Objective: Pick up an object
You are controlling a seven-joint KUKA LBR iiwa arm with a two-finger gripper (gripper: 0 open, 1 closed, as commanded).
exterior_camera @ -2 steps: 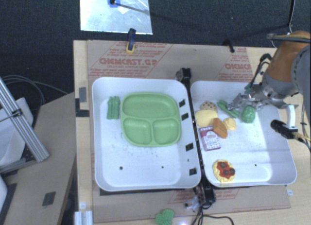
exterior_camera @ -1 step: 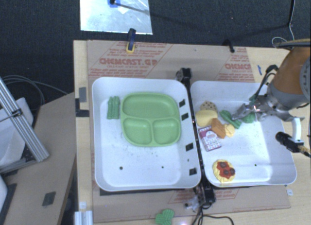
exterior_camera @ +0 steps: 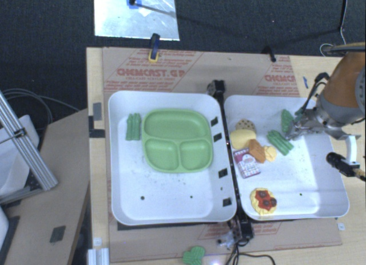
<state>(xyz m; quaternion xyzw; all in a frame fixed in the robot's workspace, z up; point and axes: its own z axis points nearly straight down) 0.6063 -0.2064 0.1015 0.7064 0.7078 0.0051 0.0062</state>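
- The gripper [exterior_camera: 294, 129] sits right of centre in the right bin [exterior_camera: 320, 198], touching a green bean piece [exterior_camera: 280, 142].
- Grip state: cannot tell.
- A green divided plate [exterior_camera: 176, 141] lies centre-left.

This was a robotics lab set up for testing rather than a home or kitchen. The pale wooden worktop [exterior_camera: 96, 80] stood on dark carpet [exterior_camera: 46, 29] and carried a printed brown cardboard sheet [exterior_camera: 151, 70] under two shallow white plastic bins [exterior_camera: 171, 209]. At three o'clock a grey robot arm with an orange band [exterior_camera: 346, 83] reached in. Black cables [exterior_camera: 257, 29] crossed the floor at one o'clock, and a bare aluminium framing rail [exterior_camera: 26, 143] ran at nine o'clock. At twelve o'clock a shiny silver square sheet [exterior_camera: 136, 6] lay on the carpet. The food in the bins was colourful plastic toys [exterior_camera: 254, 149].
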